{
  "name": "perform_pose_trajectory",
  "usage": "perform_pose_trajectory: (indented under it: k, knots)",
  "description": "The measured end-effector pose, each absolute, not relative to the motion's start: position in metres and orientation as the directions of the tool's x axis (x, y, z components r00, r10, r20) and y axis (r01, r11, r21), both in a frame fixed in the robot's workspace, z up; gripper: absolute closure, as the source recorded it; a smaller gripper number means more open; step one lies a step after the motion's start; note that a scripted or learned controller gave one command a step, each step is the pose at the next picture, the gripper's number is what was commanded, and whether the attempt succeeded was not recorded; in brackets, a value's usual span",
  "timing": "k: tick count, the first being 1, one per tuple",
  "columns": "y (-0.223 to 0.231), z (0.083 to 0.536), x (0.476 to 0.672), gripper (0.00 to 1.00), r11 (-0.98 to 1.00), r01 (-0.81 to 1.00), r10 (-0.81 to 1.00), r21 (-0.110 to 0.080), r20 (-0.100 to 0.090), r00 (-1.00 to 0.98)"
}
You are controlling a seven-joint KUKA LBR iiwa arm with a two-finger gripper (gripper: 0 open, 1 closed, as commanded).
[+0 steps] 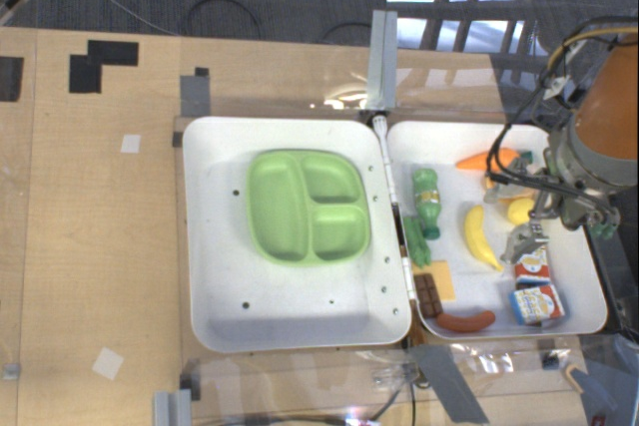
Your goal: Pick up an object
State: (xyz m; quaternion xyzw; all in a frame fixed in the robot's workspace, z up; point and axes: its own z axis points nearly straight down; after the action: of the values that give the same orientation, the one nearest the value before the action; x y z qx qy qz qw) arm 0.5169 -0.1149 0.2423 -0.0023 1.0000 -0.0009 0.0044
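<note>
Over the right bin (599,306), the arm hangs wrist-down, claw (523,244) spread beside the banana (480,238)

No words or numbers can be read here. The little carton (536,302) in the right bin (589,314) has red and blue pictures on it, but its print is too small to read.

Left bin (210,314): holds green divided tray (306,206).
Bench (90,244): black markers (100,63) near far-left edge.
</note>
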Motion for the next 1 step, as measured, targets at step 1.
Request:
perform_pose_trajectory:
  k: [1]
  knots:
    - [-0.1024,0.0983,0.5421,0.0,0.994,-0.106,-0.106,-0.003,-0.014,-0.994]
